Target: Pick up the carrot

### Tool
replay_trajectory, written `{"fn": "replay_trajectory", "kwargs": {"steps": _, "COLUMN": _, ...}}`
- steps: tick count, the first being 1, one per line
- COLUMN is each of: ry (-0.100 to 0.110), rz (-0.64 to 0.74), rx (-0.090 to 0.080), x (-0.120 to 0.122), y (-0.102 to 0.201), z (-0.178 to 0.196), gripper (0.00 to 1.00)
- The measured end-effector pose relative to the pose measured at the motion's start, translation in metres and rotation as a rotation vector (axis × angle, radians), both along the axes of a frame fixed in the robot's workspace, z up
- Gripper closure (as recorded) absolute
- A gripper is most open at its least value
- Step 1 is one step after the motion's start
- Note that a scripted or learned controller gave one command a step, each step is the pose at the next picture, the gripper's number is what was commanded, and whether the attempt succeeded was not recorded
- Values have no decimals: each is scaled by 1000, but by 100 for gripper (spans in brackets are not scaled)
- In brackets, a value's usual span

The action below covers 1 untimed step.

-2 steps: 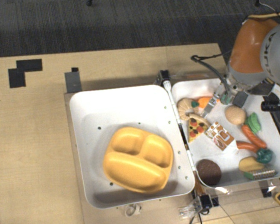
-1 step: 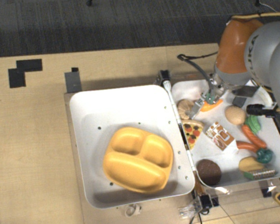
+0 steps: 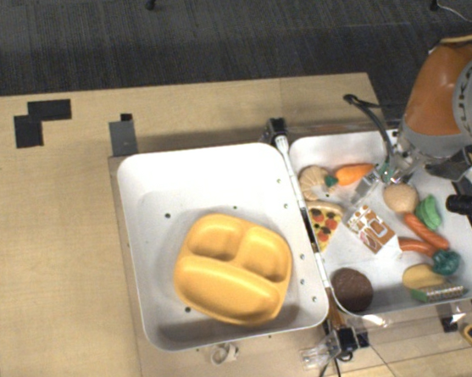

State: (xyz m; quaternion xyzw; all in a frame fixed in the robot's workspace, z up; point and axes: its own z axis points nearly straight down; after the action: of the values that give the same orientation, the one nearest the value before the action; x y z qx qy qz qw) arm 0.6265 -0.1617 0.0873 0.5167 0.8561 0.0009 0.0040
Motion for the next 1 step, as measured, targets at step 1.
{"fn": "replay_trajectory", "kwargs": {"steps": 1, "ry": 11, "rz": -413, "rx": 1, "x": 39, "y": 37, "z": -1, "gripper": 0}}
